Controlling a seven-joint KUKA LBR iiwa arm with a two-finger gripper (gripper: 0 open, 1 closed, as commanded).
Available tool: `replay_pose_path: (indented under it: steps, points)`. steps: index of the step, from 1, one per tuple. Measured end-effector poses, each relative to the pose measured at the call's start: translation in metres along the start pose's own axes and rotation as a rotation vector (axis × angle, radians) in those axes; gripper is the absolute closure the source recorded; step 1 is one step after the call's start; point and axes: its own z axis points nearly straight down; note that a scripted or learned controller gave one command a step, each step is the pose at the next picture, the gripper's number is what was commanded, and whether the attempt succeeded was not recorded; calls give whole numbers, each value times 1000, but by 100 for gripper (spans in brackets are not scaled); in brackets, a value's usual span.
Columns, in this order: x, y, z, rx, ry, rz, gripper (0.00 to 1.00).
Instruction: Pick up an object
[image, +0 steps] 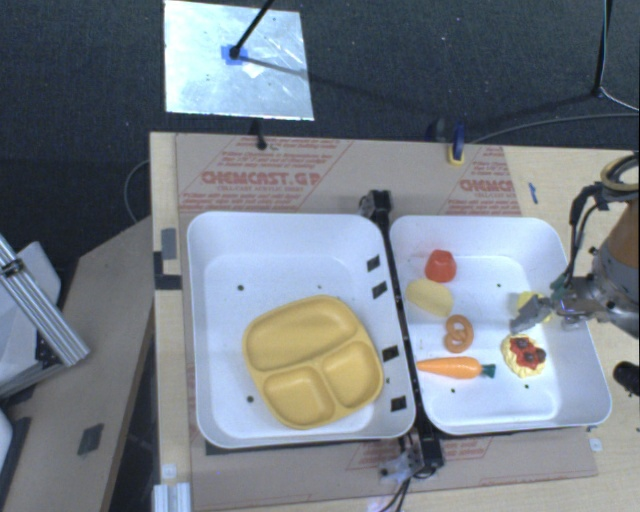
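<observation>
Over the right bin (575, 345), near its right wall, the gripper (530, 315) hangs low with the arm (615, 270) reaching in from the right edge of the bench. Task status: no pick made yet. Every object lies on the bin floor and nothing sits between the fingers.

Right bin contents: a red cup-shaped piece (441, 266) toward the back; a pale yellow lump (430, 297) just in front of it; a small brown pretzel (459, 332) near the middle; an orange carrot (455, 368) with a green tip lying crosswise toward the front; a yellow disc with red topping (525, 355), like a toy pizza, at the right. A small yellow-green scrap (526, 300) shows just beside the fingers; cannot identify it, nor say whether it belongs to the gripper or lies loose.

Left bin (215, 300) carries a yellow three-compartment tray (313, 358), well apart from the gripper.

Gripper state: the fingers appear parted, holding nothing. The tips sit just above and behind the toy pizza, close to it; contact cannot be confirmed at this resolution.

Judgement: the pizza piece is the likely target, being nearest. Remaining steps are descent, closing on it and lifting clear. A flat disc offers little edge for a pinch, so a slip seems possible.
</observation>
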Motion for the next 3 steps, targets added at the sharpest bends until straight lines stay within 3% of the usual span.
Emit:
replay_pose_path:
  steps: [1,3]
  points:
    - [0,3,-6,-11,-3,-4,0]
    - [5,5,87,-15,-5,-1,0]
